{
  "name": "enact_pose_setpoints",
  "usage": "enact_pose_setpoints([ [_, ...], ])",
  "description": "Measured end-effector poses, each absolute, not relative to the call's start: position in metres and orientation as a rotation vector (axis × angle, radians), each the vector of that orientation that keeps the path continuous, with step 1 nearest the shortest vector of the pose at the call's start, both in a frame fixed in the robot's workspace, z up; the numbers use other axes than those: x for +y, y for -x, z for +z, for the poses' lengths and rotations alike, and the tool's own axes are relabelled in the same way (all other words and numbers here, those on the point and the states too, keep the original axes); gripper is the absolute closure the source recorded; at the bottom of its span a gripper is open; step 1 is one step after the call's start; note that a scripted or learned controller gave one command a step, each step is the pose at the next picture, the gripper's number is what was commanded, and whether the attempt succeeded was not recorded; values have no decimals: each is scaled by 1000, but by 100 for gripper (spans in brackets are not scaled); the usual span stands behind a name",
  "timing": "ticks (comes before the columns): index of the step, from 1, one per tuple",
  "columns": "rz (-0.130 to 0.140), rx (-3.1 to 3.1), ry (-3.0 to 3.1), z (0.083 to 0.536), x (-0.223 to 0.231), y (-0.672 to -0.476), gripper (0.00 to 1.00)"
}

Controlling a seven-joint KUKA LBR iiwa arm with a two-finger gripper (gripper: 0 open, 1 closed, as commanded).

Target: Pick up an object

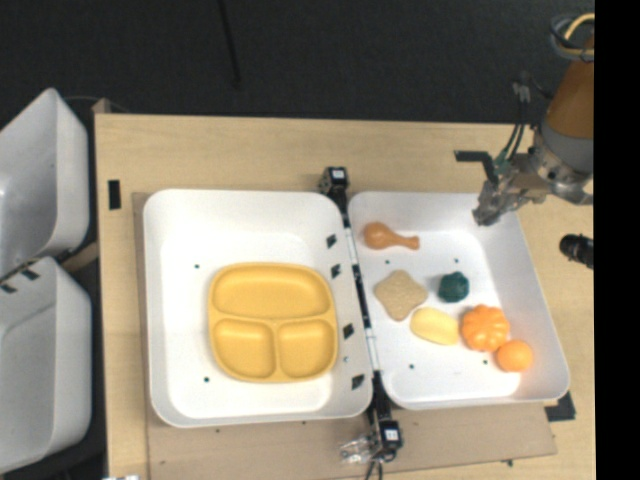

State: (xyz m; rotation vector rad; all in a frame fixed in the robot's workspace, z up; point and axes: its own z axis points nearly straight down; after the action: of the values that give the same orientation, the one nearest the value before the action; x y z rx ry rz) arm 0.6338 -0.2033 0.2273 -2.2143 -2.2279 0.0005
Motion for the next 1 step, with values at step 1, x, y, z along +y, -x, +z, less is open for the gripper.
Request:
enact_pose_setpoints([
  [1, 5, -2225, 2213, 217, -149, -632, 100],
])
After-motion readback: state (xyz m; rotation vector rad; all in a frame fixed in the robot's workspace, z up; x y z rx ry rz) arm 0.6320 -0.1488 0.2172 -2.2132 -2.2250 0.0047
